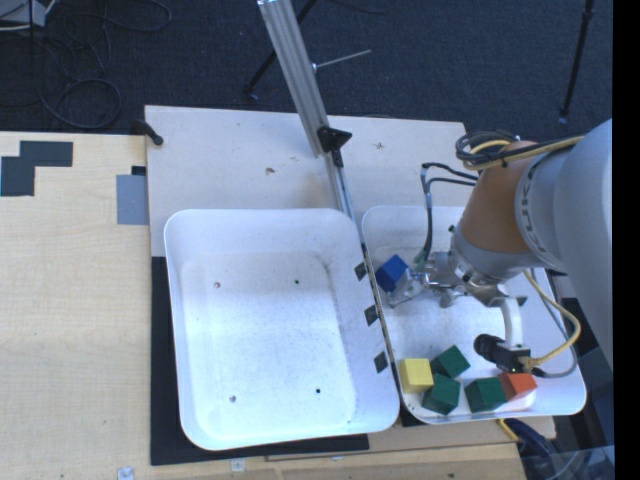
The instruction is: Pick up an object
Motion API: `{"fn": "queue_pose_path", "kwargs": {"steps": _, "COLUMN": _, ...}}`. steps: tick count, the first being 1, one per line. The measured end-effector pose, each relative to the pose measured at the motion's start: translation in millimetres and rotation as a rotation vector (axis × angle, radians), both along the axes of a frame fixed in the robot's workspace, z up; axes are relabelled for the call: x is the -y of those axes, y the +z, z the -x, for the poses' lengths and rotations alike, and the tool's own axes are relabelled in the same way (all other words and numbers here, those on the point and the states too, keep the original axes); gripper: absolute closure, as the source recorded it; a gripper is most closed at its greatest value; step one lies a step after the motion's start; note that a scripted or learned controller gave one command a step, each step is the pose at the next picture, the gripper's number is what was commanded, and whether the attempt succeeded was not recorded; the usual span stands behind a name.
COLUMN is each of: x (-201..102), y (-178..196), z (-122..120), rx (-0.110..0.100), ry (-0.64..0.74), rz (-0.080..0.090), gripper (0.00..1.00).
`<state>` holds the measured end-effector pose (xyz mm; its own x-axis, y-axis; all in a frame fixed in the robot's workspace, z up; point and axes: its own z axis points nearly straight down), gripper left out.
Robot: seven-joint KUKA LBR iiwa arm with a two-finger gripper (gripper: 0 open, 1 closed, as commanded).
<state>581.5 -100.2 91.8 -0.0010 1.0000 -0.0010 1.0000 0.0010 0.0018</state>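
My gripper (408, 286) is low in the right bin (560, 400), near its left wall. A blue cube (392, 270) lies right at the gripper's tip, on its upper left side, touching or nearly touching it. The grey wrist and orange band (490, 218) hang over the bin's middle and hide part of the floor. Along the bin's front edge lie a yellow cube (416, 373), three green cubes (451, 360) (441, 395) (484, 394) and an orange block (518, 385).
The left bin (190, 238) stands wall to wall with the right one, with black clips (371, 314) on the shared edge. A slanted aluminium post (300, 78) rises behind the bins. Cables (555, 318) loop off the wrist over the right bin.
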Motion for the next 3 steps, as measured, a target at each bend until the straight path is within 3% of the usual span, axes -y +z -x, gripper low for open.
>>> {"fn": "queue_pose_path", "kwargs": {"steps": 1, "x": -63.5, "y": 103.4, "z": -22.8, "rx": 0.004, "ry": 0.004, "rz": -0.003, "gripper": 0.0}}
{"fn": "queue_pose_path", "kwargs": {"steps": 2, "x": -86.7, "y": 98.4, "z": -64.8, "rx": -0.001, "ry": 0.001, "rz": -0.002, "gripper": 0.0}}
{"fn": "queue_pose_path", "kwargs": {"steps": 3, "x": -111.5, "y": 98.1, "z": -8.6, "rx": -0.01, "ry": 0.002, "rz": -0.002, "gripper": 0.0}}
